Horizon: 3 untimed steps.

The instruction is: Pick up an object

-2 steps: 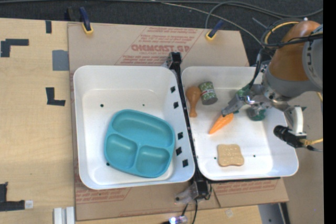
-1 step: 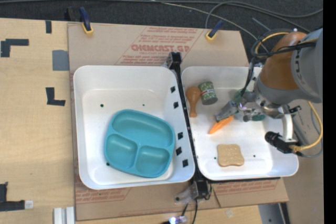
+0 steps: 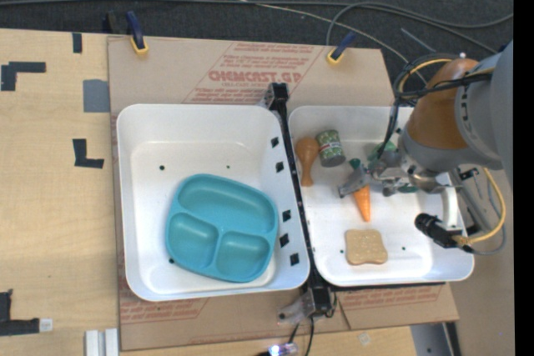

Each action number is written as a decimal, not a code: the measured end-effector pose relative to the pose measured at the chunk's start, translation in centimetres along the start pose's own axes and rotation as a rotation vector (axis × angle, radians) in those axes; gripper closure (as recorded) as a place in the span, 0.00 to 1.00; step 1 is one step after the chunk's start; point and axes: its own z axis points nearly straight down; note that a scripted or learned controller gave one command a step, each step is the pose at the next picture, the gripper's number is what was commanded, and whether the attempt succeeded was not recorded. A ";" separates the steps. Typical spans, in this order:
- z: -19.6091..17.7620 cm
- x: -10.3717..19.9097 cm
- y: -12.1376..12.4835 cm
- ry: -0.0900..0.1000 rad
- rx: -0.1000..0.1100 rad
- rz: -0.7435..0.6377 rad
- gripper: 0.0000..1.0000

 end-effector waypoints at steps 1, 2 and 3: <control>-1.2 0.0 0.1 -0.001 -0.004 0.000 1.00; -5.5 -0.4 0.6 0.002 -0.002 0.000 1.00; -10.9 -1.3 1.2 0.001 -0.004 0.000 1.00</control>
